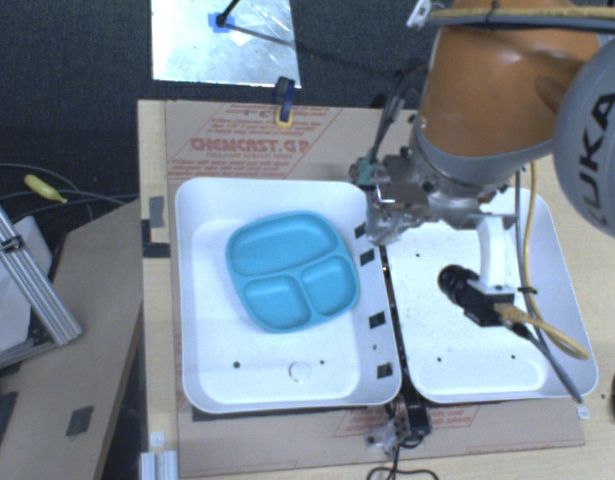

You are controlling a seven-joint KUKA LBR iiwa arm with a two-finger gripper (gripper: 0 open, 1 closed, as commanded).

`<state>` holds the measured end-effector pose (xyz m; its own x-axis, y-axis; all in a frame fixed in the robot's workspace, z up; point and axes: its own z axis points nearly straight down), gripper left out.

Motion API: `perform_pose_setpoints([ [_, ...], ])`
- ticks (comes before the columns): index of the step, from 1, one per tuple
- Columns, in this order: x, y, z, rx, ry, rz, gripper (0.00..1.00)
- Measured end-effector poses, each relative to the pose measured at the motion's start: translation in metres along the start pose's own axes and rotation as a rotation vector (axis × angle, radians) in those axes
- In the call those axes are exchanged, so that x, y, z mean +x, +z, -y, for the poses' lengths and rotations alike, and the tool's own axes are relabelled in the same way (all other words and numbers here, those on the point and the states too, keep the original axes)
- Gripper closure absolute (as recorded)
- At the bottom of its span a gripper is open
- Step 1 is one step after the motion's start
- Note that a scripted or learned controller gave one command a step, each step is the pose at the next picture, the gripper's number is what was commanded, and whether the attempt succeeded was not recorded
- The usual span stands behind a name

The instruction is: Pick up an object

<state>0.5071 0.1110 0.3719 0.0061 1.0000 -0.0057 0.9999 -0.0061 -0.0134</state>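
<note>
A left bin (212, 368) and a right bin (467, 363), both shallow and white, sat on a printed cardboard sheet (252, 143), with dark carpet behind. A smooth blue three-compartment plate (292, 271) (rounded corners, slightly skewed) lay flat in the left bin, just left of the gripper (385, 223), which hung over the bins' shared edge. Whether it was open or held anything could not be told.

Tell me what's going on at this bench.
The KUKA arm reaches in from the right, with its gripper down by the seam between the left bin and the right bin. A blue three-compartment plate lies flat in the left bin, just beside the gripper. The plate has not been picked up yet.
</note>
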Motion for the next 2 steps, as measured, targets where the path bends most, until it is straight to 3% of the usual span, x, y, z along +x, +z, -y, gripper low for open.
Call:
perform_pose_setpoints([
  [1, 0.0236, -0.0612, 0.0218, -0.021, -0.013, -0.009, 1.0],
  [2, 0.0223, -0.0694, 0.0204, -0.021, -0.013, -0.008, 1.0],
])
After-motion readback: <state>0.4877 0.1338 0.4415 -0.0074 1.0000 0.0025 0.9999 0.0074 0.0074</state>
